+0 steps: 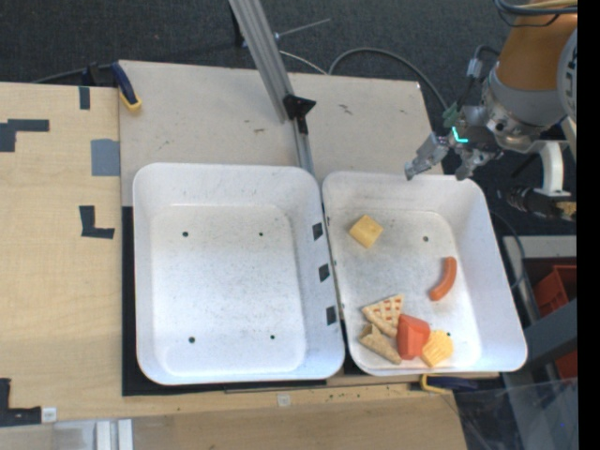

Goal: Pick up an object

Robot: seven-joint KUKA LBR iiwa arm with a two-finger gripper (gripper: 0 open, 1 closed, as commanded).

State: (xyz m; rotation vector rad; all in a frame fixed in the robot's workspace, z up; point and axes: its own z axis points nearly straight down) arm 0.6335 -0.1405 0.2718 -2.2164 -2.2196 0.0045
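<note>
Camera view looks down at a slant on two white bins set side by side on a bench. At the upper right the gripper (439, 165) hangs over the far right corner of the right bin (487, 251), just above its rim, below the grey arm (534, 54) with its orange band. Two dark fingers point down and to the left with a clear gap between them — the jaws stand open, and nothing sits between them.

All the objects lie in the right bin, well apart from the gripper. A yellow cube (366, 231) sits alone near the bin's far left part. An orange sausage (443, 278), slightly curved, lies by the right wall about midway along. Toward the near edge a small cluster is packed together: a waffle wedge (385, 311) at its top left, a cracker (379, 344) below it, a red block (412, 336) touching both, and a yellow ridged piece (437, 349) just beside the red block on its right.

The left bin (150, 251) shows a speckled white floor with four small dark dots. A metal rail (267, 50) slants down from the top to the seam between the bins, and a thin cable (375, 59) curves behind the right bin toward the arm. Grey and black tape patches (105, 156) mark the wooden bench (47, 298) on the left.
</note>
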